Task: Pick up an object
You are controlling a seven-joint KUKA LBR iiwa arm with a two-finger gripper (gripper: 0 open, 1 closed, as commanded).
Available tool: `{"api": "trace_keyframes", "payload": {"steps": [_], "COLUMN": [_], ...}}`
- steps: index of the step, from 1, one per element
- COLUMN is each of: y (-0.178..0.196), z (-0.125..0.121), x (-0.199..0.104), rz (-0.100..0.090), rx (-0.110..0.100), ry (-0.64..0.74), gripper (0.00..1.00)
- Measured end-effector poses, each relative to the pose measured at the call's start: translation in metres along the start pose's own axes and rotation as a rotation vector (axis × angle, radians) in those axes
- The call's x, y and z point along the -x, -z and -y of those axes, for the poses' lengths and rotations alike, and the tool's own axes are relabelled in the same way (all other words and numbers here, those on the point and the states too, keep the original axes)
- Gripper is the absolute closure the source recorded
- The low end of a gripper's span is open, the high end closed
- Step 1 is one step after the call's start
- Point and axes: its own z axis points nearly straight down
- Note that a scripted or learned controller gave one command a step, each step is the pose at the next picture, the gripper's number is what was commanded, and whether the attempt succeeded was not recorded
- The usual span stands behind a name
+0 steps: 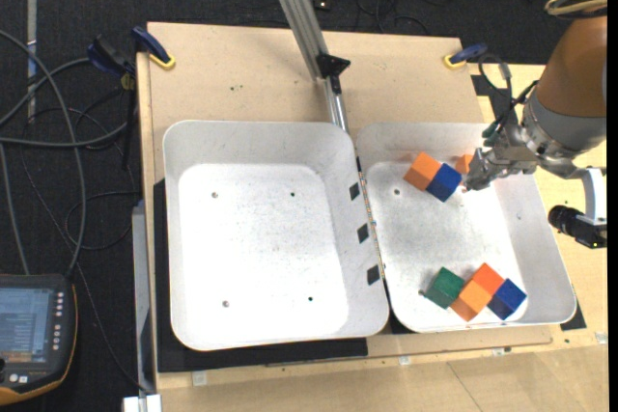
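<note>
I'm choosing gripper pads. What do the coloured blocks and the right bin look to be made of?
Blocks, such as the orange block and green block: flat, matte, evenly coloured faces with crisp edges, probably painted wood or foam; I can't tell which. Right bin: smooth white walls with rounded corners, likely moulded plastic, its floor dark-speckled.

Orange block (422,171) and blue block (444,181) touching, upper part of right bin. Green block (445,288), two orange blocks (477,289) and blue block (507,298) clustered in row near front edge, same bin.
</note>
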Motion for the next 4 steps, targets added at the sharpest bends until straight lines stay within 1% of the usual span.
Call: {"api": "trace_keyframes", "payload": {"steps": [1, 2, 3, 4], "y": [0.018, 0.027, 0.034, 0.028], "z": [-0.001, 0.004, -0.003, -0.009], "x": [0.000, -0.051, -0.105, -0.153], "rz": [-0.001, -0.004, -0.004, -0.004], "rx": [-0.004, -0.007, -0.006, -0.008], "ry": [0.000, 0.005, 0.005, 0.005], "gripper": [1.00, 1.00, 1.00, 1.00]}}
